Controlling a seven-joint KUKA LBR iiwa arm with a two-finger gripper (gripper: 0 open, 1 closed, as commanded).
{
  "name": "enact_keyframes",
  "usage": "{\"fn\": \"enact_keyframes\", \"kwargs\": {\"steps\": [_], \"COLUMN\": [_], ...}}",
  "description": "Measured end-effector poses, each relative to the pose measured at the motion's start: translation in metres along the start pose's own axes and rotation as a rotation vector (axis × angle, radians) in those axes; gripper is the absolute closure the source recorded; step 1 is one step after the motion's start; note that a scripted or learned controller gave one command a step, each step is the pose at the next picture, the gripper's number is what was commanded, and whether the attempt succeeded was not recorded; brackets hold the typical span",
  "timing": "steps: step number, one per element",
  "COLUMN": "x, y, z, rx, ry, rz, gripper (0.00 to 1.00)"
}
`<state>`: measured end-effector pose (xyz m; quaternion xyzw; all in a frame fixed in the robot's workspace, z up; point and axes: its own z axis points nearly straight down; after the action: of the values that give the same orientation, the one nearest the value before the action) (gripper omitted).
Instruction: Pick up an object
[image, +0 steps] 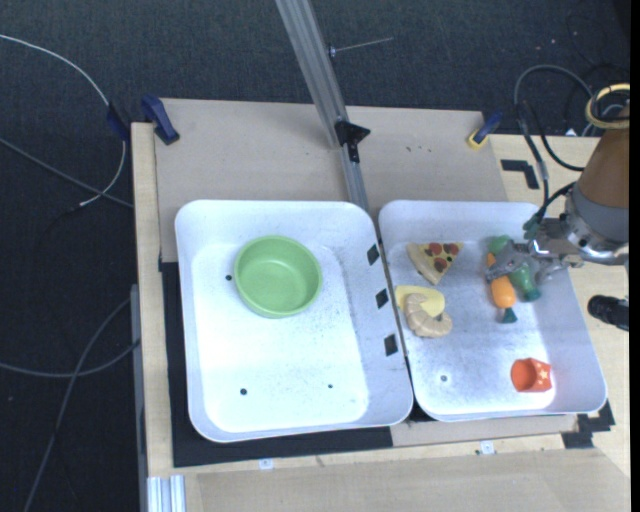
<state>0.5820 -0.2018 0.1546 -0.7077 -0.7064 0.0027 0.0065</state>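
The right bin (470, 395) holds several small toys. A pizza slice (436, 259) lies near its back left, and a yellow and tan piece (423, 310) sits just in front of it. An orange toy (502, 293) with green bits lies at the right middle. An orange-red block (531, 375) rests near the front right corner. My gripper (527, 262) hangs low over the bin's right side, just behind and to the right of the orange toy and very close to it. Whether it touches the toy cannot be made out.
The left bin (205, 330) holds a green bowl (278, 275) at its back. A slanted metal bar (318, 75) runs down to the gap between the bins. Clamps sit at the bench's back corners (158, 118), and cables lie at the right.
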Motion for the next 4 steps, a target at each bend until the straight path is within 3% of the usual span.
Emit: {"fn": "enact_keyframes", "kwargs": {"steps": [1, 2, 4], "x": [0.001, 0.001, 0.0], "y": [-0.001, 0.002, 0.01], "z": [0.054, 0.037, -0.079], "rx": [-0.001, -0.012, -0.023], "ry": [0.0, -0.001, -0.006], "rz": [-0.001, -0.001, -0.004], "gripper": [0.0, 1.0, 1.0]}}
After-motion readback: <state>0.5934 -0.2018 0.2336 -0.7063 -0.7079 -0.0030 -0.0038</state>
